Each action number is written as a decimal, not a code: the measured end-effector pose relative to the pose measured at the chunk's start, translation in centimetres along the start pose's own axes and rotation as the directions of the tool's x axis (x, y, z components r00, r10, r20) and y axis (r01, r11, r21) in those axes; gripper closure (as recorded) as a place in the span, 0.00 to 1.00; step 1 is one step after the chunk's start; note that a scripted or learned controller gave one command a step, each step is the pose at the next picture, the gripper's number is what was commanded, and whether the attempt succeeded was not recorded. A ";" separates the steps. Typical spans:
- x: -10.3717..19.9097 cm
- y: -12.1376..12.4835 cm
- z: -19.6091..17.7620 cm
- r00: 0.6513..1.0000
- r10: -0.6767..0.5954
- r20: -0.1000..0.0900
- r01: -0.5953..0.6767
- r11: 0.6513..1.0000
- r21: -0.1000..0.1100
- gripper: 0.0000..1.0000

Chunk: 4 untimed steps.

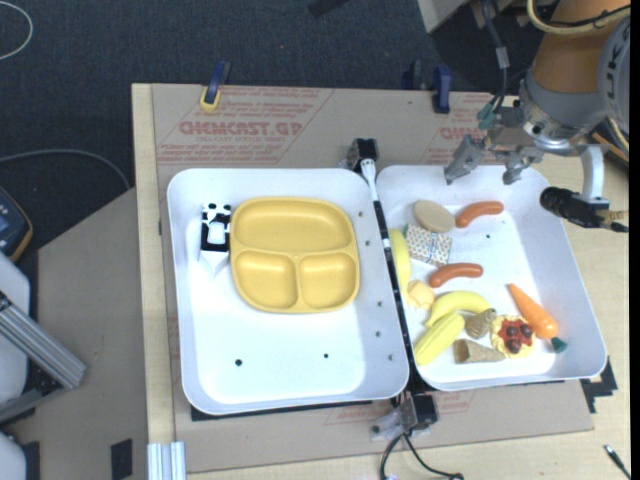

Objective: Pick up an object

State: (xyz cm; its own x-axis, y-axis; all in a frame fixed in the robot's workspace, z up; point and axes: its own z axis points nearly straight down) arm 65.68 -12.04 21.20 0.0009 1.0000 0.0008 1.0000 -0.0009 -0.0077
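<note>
My gripper (487, 169) hovers over the far edge of the right bin (575, 268), fingers spread apart with nothing between them. Just below it lie a sausage (479, 211) and a tan round cookie (433, 215). Further down the bin hold a patterned square block (428, 245), a second sausage (455, 273), two bananas (452, 308), a carrot (534, 311), a pizza slice (514, 333) and a few small brown pieces (478, 326). A yellow piece (400, 256) lies along the bin's left wall.
The left bin (200, 348) holds a yellow divided plate (294, 253) and a small black-and-white toy (215, 228). Clamps (211, 87) sit on the cardboard's far edge. The arm's grey and orange body (580, 38) rises at the top right.
</note>
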 end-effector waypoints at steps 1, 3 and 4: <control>0.2 0.5 6.2 1.000 -0.002 -0.001 0.002 1.000 0.001 0.00; 0.4 1.0 12.1 1.000 -0.004 0.003 0.004 1.000 -0.020 0.00; 0.3 1.3 10.6 1.000 -0.003 0.006 0.003 0.999 -0.032 1.00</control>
State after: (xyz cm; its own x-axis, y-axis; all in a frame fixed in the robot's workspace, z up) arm 66.87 -11.69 10.56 -0.0020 1.0000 -0.0049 0.9997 0.0021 0.0247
